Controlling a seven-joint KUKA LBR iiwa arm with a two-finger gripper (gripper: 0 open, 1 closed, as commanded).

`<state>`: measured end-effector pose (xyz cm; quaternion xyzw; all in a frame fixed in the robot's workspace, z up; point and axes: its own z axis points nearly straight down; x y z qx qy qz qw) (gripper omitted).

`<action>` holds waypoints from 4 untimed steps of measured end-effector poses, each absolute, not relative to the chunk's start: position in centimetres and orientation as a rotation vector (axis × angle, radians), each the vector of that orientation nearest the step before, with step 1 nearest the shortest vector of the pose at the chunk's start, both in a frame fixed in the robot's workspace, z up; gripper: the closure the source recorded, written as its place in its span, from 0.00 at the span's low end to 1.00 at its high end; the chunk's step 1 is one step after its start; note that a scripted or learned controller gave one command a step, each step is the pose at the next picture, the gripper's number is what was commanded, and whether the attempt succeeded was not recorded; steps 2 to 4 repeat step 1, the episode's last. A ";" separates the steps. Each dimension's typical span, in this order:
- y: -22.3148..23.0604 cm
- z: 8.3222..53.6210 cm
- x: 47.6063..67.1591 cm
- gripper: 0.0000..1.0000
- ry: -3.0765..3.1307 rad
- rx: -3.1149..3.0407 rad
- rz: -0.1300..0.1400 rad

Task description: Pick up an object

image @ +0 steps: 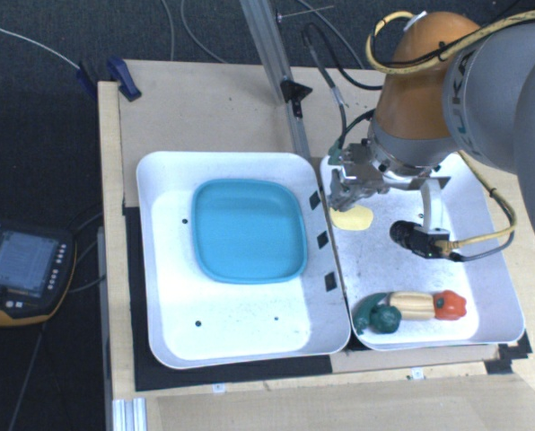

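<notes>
A pale wooden counter carried two shallow white bins side by side, the left bin and the right bin, both resting on a black mat that showed along their near and left edges. A slanted metal pole rose from the counter's far side, just behind the gap between the bins. A blue clamp sat at the counter's far-left corner. On the dark floor to the left lay a handheld control pendant with a grey screen, and thin cables looped across the carpet beyond the counter.
</notes>
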<state>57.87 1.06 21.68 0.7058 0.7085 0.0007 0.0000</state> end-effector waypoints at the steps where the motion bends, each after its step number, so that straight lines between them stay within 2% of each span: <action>1: 6.9 21.6 56.4 1.00 2.228 2.216 0.001; 4: 6.9 21.6 56.4 1.00 2.228 2.216 0.001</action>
